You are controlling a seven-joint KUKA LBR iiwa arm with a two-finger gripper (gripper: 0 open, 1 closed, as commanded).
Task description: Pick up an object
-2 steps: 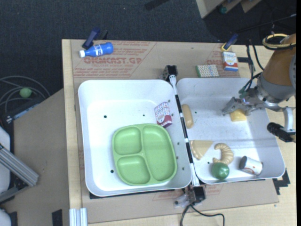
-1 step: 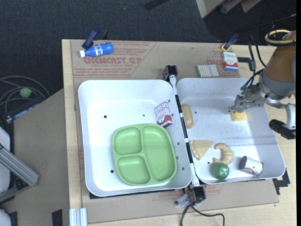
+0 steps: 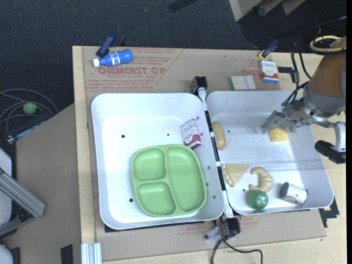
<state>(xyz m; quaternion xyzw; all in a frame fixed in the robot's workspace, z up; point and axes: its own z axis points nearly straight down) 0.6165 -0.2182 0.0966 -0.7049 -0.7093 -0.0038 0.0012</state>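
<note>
Gripper (image 3: 287, 121) low in the right bin (image 3: 308, 164), right over a yellow block (image 3: 279, 135).

Block lies in the bin's upper middle, touching or just under the gripper; whether the fingers are apart or together, I cannot tell from here. It looks like a small toy wedge: light, stiff, probably smooth plastic, so likely to slip. Best taken across its flat sides, squarely. Croissant (image 3: 262, 177), green ball (image 3: 257, 199) and cup (image 3: 293, 192) lie well apart nearer the front.
</note>
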